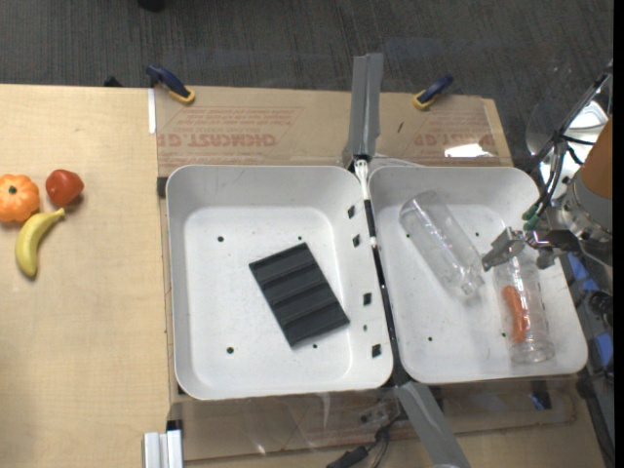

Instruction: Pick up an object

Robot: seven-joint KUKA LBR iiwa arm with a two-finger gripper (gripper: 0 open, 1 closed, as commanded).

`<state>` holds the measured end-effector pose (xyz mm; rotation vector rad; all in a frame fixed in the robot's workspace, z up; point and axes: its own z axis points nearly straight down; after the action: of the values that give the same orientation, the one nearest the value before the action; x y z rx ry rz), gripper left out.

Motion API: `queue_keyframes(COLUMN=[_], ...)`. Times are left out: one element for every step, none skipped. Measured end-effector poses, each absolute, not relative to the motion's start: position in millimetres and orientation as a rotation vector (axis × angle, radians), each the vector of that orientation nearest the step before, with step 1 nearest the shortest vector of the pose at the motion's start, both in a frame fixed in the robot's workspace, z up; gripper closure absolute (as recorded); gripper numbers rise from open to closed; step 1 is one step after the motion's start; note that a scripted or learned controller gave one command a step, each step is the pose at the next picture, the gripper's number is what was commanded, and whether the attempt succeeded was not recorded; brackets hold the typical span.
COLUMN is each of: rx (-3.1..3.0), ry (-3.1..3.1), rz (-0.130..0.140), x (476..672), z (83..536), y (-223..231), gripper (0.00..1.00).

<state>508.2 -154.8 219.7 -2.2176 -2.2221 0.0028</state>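
A black ribbed block (298,293) lies flat and askew in the middle of the left bin (177,261). In the right bin (458,177) a clear plastic bottle (441,242) lies on its side, running from the back down toward the centre. A second clear container (524,312) with an orange item inside lies near the right wall. My gripper (499,252) reaches in from the right, low over the right bin, between the two clear items and near the lower end of the bottle. Nothing shows held in it.
On the wooden bench at far left sit an orange (17,199), a red fruit (64,187) and a banana (34,242). Cardboard (253,125) lies behind the bins, held by two clamps (171,83) (432,90). A grey bar (366,105) runs between the bins.
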Motion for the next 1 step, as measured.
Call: queue_keyframes(rx=[-2.182], ry=[-2.260], rz=[-0.003], x=[494.3], z=[92.0], y=[-208.0], gripper=[0.00])
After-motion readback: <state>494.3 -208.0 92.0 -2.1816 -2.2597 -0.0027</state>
